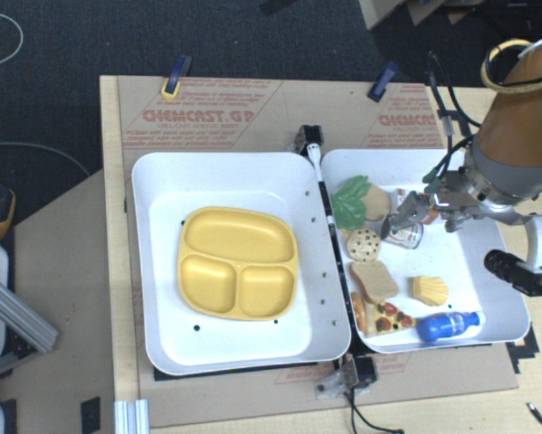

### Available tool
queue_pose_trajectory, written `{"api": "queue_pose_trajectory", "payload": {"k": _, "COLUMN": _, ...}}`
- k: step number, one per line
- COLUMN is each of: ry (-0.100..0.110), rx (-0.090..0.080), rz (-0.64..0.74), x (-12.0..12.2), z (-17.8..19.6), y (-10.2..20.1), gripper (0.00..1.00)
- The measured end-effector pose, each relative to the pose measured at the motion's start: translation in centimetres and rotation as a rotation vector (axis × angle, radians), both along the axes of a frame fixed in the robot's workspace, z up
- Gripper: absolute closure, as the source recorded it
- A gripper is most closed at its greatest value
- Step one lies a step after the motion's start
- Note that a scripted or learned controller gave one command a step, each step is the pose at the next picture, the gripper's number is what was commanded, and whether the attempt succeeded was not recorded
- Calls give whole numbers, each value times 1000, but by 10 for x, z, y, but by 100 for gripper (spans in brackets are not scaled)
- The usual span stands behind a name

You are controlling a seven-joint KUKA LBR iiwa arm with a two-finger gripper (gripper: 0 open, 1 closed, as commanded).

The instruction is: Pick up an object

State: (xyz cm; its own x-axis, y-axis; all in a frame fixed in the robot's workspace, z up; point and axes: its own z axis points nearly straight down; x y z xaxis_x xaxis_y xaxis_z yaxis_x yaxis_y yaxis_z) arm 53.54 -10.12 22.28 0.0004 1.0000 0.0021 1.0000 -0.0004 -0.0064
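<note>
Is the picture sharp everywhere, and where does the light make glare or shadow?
In the camera view, the yellow tray and the blue bottle look fairly sharp; the gripper is slightly blurred; lighting is even, with soft glare on the left bin rim and faint shadows beside the food items.

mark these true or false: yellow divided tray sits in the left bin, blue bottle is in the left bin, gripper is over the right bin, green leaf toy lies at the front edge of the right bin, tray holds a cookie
1. The yellow divided tray sits in the left bin. True.
2. The blue bottle is in the left bin. False: it lies in the right bin, near its front edge.
3. The gripper is over the right bin. True.
4. The green leaf toy lies at the right bin's front edge. False: it is at the back left.
5. The tray holds a cookie. False: the cookie is in the right bin.
</note>
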Motion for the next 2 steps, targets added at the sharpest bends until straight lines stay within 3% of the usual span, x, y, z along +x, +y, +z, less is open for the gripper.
{"api": "queue_pose_trajectory", "payload": {"k": 2, "ry": -1, "rx": 0, "rz": 0, "x": 6, "z": -123, "y": -1, "gripper": 0}}
